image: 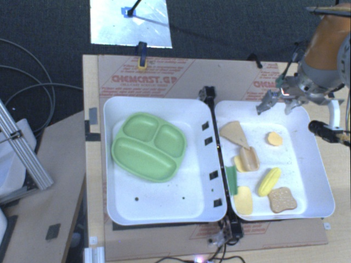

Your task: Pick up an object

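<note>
Board under the bins [164, 79] reads "CHEMCAST GP" in red; left bin [118, 201] holds a green divided plate [148, 146]. Right bin [318, 185] holds the toy foods — tan wedge [232, 132], yellow corn [269, 181], toast slice [282, 200]. My gripper [278, 105] hovers over that bin's far rim — fingers spread apart, nothing between them.

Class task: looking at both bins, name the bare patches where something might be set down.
Free: left bin floor below the green plate; right bin floor between round slice and corn. Crowded: by the divider.
</note>
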Available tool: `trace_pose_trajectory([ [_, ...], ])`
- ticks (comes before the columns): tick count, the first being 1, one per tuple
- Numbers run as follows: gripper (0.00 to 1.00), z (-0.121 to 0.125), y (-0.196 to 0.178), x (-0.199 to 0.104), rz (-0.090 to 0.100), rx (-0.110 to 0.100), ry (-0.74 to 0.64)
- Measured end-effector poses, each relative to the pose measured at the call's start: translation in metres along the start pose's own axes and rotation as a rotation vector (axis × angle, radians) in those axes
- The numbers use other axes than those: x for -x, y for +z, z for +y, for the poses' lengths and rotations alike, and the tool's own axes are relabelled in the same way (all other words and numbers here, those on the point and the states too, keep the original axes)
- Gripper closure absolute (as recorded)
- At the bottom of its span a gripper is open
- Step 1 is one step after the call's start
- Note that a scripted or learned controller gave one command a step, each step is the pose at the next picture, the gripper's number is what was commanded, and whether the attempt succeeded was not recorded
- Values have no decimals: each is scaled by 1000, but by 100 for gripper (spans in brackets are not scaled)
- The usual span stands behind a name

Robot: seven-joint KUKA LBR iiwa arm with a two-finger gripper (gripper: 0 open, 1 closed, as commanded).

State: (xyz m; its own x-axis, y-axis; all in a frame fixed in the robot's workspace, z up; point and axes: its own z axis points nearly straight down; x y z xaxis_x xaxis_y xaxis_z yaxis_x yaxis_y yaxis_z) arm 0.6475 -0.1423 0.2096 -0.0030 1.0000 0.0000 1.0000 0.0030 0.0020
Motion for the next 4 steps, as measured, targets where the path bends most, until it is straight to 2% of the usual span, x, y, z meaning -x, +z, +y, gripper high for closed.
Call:
trace_pose_trajectory([
  [1,0,-85,117,6,3,-14,6],
  [2,0,-70,98,-56,2,2,-6],
  [3,0,-121,104,-59,2,-6,3],
  [4,0,-67,83,-57,-1,6,-2],
])
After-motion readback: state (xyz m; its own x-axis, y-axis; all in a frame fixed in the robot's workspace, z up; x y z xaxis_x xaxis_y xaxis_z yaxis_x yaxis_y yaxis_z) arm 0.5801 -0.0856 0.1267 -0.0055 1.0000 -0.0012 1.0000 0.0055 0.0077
